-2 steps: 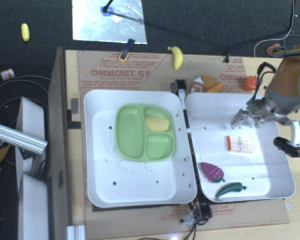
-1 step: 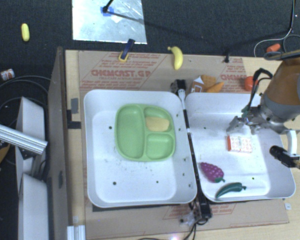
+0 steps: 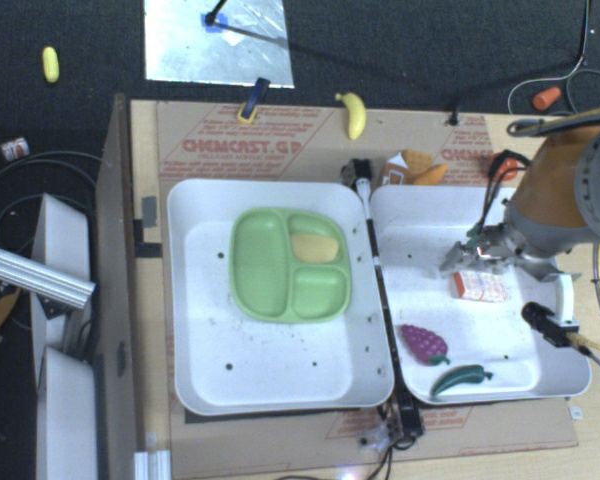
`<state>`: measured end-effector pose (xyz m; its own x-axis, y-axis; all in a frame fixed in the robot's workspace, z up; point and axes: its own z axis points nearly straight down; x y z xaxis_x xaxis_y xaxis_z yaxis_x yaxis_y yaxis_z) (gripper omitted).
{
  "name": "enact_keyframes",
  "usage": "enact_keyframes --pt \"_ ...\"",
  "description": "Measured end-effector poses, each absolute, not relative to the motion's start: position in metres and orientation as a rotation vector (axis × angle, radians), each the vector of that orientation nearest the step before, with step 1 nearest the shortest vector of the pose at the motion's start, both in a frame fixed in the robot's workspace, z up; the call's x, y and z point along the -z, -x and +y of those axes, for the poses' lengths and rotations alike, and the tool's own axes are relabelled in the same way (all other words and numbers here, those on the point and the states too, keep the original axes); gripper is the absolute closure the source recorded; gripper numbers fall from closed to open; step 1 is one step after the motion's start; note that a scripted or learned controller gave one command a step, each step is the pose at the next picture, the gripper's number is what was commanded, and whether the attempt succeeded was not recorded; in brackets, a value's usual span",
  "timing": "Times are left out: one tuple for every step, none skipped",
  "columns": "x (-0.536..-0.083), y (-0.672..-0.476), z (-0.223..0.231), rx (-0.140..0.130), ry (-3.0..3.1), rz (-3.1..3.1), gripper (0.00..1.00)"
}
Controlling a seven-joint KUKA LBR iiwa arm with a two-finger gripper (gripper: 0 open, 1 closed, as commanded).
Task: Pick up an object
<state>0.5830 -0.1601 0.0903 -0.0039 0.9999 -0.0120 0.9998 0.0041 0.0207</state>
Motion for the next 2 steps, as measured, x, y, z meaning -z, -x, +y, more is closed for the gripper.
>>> enact_keyframes --pt "-0.0961 -0.5799 -0.1575 -0.005 -2.214 2.221 1.00" --pt "-0.0956 -0.5797 -0.1574 -0.004 -2.214 2.221 0.00"
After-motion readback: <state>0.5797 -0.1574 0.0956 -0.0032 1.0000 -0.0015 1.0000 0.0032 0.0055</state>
